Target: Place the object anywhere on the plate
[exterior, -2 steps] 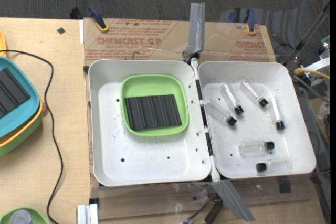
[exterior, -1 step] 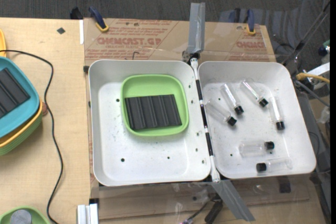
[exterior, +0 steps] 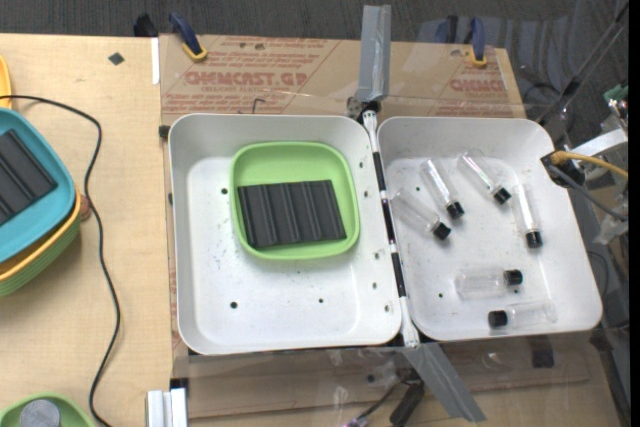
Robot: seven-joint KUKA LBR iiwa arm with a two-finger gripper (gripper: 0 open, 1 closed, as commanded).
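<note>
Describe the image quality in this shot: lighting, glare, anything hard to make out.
Camera view: even, soft lighting with faint shadows; the clear tubes nearly vanish against the right bin, only their black caps standing out; the green plate reads sharply; mild sheen on the cardboard.

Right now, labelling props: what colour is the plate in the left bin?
Green plate, seen in camera view.
</note>
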